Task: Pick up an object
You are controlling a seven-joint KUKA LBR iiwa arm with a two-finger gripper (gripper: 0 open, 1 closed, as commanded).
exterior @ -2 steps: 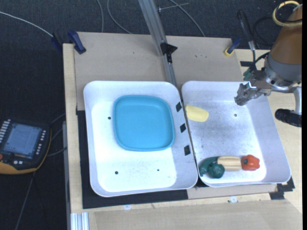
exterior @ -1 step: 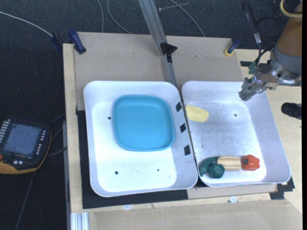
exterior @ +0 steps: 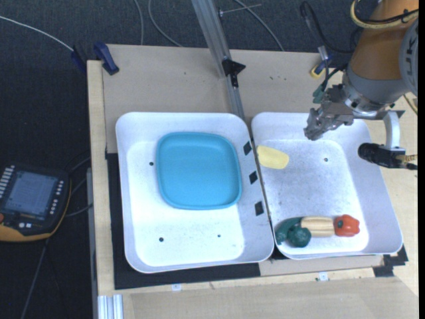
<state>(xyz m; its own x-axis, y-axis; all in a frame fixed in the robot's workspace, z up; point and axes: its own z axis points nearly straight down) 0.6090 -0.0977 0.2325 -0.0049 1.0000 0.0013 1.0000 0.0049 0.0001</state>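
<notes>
1. I see a blue plate (exterior: 198, 170) lying flat in the left bin (exterior: 136, 244).
2. In the right bin (exterior: 372, 198): yellow piece (exterior: 273, 157) near the far-left corner; green (exterior: 293, 234), tan (exterior: 317, 226) and red (exterior: 346, 225) items along the near edge.
3. Gripper (exterior: 317, 129) hangs over the far edge, well apart from everything; I cannot tell its grip.

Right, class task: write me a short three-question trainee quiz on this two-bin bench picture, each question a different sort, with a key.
1. True or false: the blue plate lies in the left bin.
2. Which item lies nearest the gripper? A yellow piece B red item C green item
3. Fill in: the red, tan and green items sit along the right bin's ____ edge.

Key: 1 true; 2 A; 3 near (bottom).
</notes>
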